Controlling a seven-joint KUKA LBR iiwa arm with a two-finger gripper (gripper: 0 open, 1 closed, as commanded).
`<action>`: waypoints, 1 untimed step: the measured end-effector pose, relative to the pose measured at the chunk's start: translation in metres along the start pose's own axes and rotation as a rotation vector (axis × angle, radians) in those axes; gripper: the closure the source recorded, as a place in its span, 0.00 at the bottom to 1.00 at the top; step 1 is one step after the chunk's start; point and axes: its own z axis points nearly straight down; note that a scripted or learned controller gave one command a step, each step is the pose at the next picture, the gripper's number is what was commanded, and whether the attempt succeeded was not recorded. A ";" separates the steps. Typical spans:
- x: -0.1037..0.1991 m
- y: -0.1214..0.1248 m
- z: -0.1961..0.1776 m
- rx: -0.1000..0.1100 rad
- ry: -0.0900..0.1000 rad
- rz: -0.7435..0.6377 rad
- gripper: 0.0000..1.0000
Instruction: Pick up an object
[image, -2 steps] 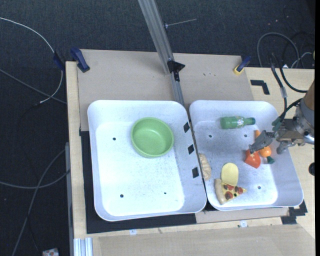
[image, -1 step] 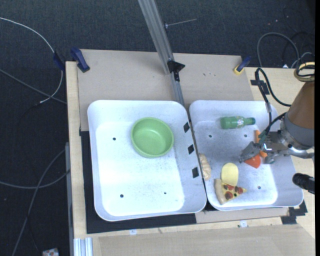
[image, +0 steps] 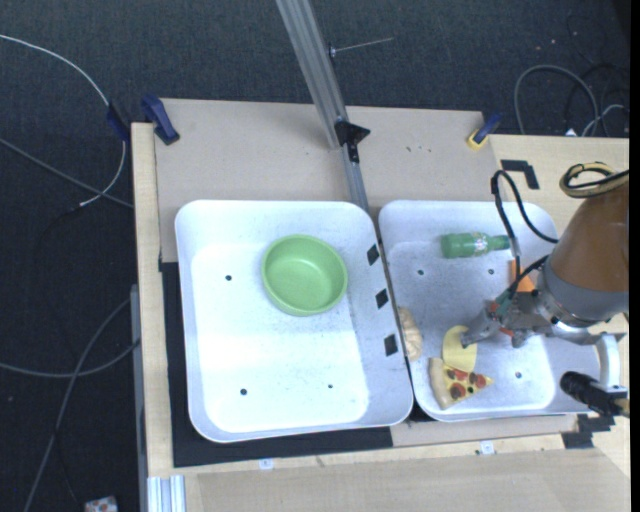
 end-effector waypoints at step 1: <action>0.000 0.002 -0.016 -0.010 -0.002 0.000 1.00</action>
